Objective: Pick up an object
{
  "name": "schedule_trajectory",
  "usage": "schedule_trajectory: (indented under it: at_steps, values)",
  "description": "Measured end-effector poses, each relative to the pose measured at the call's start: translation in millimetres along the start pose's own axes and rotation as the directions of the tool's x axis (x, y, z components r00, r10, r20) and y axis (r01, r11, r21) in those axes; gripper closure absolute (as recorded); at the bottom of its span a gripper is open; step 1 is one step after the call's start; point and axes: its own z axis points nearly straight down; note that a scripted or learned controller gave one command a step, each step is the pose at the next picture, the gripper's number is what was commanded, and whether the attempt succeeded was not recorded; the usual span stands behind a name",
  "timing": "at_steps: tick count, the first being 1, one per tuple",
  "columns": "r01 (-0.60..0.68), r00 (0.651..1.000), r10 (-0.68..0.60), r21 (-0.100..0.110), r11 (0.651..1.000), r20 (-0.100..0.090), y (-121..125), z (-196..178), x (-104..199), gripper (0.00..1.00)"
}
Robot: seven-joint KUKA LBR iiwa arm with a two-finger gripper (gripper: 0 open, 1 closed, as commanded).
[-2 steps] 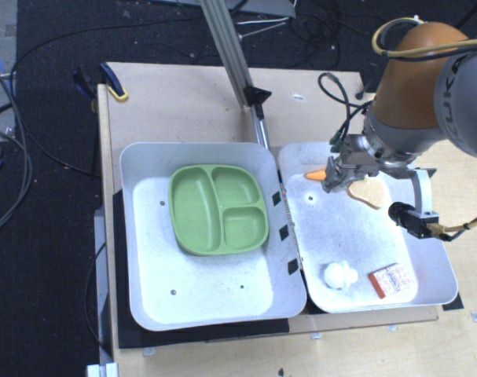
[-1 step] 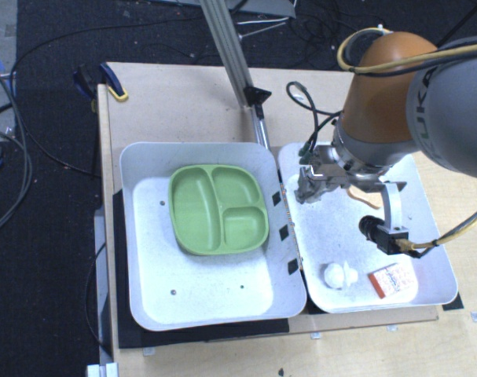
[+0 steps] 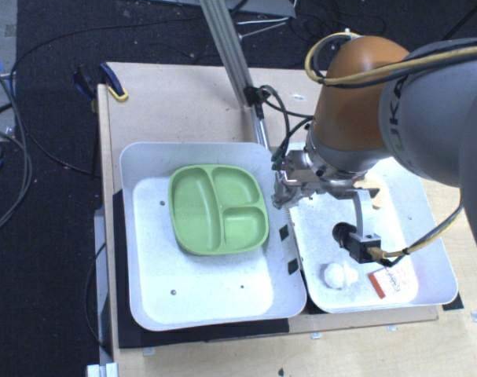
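Green plate [image 3: 218,209], left bin [image 3: 144,289]: prob. light, stiff, slick plastic; grab at rim. Gripper [image 3: 285,188] jaws released/clenched: can't tell.

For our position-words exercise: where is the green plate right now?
The green plate lies in the left bin, in its upper right part in the camera view, close to the edge beside the right bin.

One plate [image 3: 219,209], one white lump [image 3: 339,274], one packet [image 3: 392,283]
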Motion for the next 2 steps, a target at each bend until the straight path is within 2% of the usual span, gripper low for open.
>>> schedule_trajectory:
  at_steps: [1, 2]
  values:
    - [0.001, 1.0, -0.001, 0.0, 1.0, 0.0, -9.7, 4.3, 53.1, 1.0]
    - [-0.006, 1.0, 0.006, -0.001, 1.0, 0.001, -9.0, 4.0, 49.6, 0.0]
